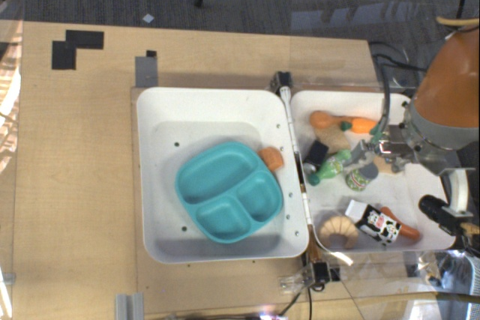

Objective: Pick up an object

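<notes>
Dark carpet ran behind a pale wooden table that carried two shallow white bins side by side, seen from above at a slant. Your arm, grey under its orange band, reached in from the right, and its pincer hung over the middle of the right bin; whether it was open or closed you could not tell from this angle.

Beneath and around it the right bin was crowded. A carrot-like orange toy lay near the far wall, its long axis running left to right. A green bottle lay just left of the pincer, tilted, its long axis running from lower left to upper right, with a small black block touching its upper left side. A round greyish lid or cup sat just below the pincer. Near the front wall lay a tan croissant-shaped toy and, beside it, a black-and-white carton with its long axis slanting down to the right, an orange tip showing at its far end. Little bare floor remained between these pieces.

The left bin offered more room: a teal divided plate lay at its centre, turned diagonally, with a small orange piece touching its upper right rim against the shared wall. Open white floor ran along that bin's left and far sides.
</notes>
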Controlling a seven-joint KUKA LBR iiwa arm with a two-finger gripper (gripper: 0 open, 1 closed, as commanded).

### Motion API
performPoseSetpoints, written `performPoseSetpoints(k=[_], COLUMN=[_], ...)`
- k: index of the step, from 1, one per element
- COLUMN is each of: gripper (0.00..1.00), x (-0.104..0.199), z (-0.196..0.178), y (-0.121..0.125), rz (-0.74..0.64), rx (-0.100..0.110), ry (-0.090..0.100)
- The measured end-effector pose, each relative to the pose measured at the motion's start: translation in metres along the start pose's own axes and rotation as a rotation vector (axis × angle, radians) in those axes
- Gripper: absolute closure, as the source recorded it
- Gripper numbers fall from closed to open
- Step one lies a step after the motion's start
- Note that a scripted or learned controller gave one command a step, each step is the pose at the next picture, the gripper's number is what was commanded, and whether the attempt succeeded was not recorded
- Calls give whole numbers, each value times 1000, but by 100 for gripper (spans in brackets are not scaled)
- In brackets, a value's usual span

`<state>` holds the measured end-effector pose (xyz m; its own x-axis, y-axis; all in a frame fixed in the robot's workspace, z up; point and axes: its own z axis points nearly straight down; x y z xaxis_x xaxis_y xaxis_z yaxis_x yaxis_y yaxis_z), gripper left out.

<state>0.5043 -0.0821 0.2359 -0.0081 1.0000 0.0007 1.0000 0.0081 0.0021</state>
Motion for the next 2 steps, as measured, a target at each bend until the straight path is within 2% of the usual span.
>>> performPoseSetpoints(k=[1, 2], gripper=[0, 0], x=[-24, -80], z=[82, 145], y=[33, 122], rz=[266, 416], rx=[5, -18], ry=[0, -2])
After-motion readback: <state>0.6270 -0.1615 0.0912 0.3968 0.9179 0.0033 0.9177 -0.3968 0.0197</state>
